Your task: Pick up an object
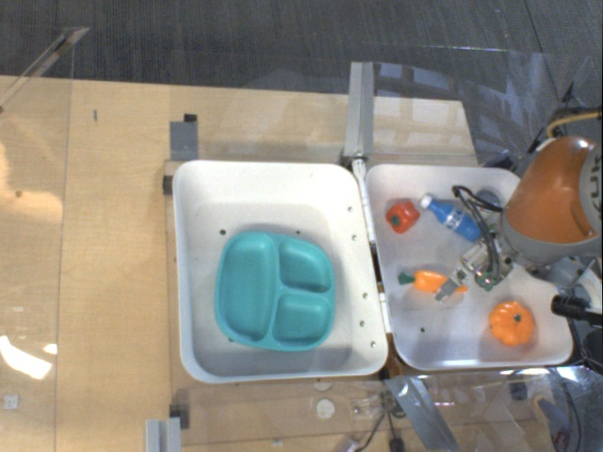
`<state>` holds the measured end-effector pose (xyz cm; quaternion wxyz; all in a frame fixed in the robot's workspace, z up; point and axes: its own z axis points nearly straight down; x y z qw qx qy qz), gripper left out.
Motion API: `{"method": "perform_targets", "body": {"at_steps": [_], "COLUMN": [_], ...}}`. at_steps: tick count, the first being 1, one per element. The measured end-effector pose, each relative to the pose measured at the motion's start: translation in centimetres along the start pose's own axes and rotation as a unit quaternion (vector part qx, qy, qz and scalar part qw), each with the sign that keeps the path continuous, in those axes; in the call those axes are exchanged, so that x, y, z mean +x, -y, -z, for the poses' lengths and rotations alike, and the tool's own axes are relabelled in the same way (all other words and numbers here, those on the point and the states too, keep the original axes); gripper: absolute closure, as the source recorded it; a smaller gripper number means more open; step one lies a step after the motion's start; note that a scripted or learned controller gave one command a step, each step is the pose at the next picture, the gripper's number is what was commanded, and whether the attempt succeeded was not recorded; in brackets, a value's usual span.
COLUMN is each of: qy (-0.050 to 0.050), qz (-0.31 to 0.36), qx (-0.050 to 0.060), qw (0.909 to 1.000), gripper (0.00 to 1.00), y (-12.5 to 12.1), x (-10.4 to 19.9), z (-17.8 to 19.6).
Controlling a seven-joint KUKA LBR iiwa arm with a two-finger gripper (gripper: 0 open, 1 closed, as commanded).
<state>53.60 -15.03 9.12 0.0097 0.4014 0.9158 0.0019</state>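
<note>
The gripper (456,288) is seen low in the right bin (424,342), at the end of the grey arm (551,205) with its orange band. Its fingers (448,293) are spread a little apart, and their tips are right at the end of the carrot (426,280). The carrot is small and orange with a green tip, and it lies flat on the floor of the bin. It cannot be told if the carrot is really pinched or only touched. A red pepper (402,216) is seen near the top left of the same bin. A blue bottle (450,216) with a white cap lies just beside it, partly hidden under black cables. A small orange pumpkin (511,323) sits near the bottom right, close to the gripper but apart from it. In the left bin (264,182) a teal plate (275,290) with three parts is laid flat. Both bins are set side by side on the light wooden table (85,252).
</note>
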Motion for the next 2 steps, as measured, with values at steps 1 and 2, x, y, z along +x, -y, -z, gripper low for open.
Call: {"method": "perform_targets", "body": {"at_steps": [1, 2], "qy": [0.003, -0.004], "qz": [0.002, 0.014], "qx": [-0.003, 0.002], "qw": [1.0000, 0.9999], "gripper": [1.00, 1.00], "y": [-0.4, -7.5], "x": [-0.2, -5.6], "z": [1.0, 11.2]}}
